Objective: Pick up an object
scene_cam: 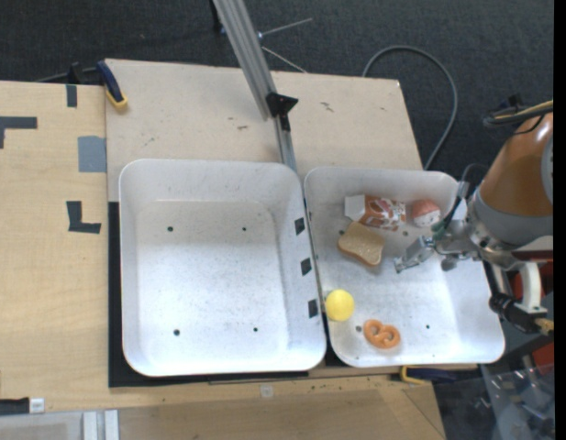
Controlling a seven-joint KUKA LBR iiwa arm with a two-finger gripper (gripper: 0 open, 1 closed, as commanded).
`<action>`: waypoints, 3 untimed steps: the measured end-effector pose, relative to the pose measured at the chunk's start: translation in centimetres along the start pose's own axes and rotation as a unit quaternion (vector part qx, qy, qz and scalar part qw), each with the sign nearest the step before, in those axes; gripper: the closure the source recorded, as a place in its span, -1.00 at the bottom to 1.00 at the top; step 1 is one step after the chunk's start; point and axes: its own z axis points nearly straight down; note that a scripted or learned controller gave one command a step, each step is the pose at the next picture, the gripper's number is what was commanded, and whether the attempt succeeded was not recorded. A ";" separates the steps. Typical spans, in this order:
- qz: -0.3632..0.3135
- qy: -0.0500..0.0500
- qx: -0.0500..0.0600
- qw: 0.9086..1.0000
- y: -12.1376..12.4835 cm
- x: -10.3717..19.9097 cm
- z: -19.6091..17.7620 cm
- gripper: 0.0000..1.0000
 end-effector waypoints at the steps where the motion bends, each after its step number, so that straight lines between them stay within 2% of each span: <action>1: 0.000 -0.001 -0.002 1.000 0.0 0.1 5.3 -1.00; 2: -0.001 -0.001 -0.003 1.000 0.0 0.1 4.1 1.00; 3: -0.001 -0.002 -0.007 1.000 0.5 0.0 -2.1 1.00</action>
